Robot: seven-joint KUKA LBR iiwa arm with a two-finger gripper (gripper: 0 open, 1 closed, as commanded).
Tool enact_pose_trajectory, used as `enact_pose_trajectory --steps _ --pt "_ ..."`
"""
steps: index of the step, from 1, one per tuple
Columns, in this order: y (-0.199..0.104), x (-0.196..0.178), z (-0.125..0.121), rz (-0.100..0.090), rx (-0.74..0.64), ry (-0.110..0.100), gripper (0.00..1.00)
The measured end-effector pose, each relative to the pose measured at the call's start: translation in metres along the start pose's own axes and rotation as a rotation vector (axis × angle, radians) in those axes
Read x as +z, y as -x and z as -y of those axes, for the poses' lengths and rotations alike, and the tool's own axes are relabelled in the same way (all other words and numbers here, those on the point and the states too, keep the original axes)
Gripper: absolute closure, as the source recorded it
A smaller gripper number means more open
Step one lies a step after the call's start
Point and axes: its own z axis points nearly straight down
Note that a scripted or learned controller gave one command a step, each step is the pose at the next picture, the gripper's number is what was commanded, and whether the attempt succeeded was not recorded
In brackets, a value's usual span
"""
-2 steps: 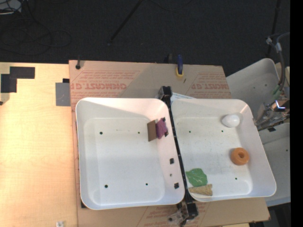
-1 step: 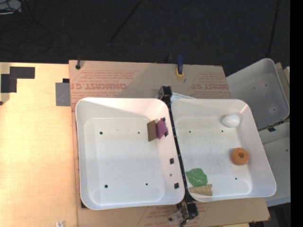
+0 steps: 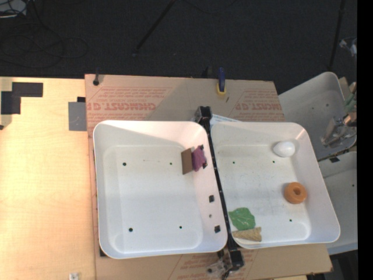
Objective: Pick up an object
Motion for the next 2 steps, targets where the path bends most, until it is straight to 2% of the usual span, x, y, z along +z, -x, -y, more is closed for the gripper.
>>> enact_pose_trajectory --steps 1,2 --pt "0.035 -0.073 0.038 0.005 0.008 0.01 1.0" --pt "-0.06 -0.086 0.038 0.001 -0.005 0.007 1.0"
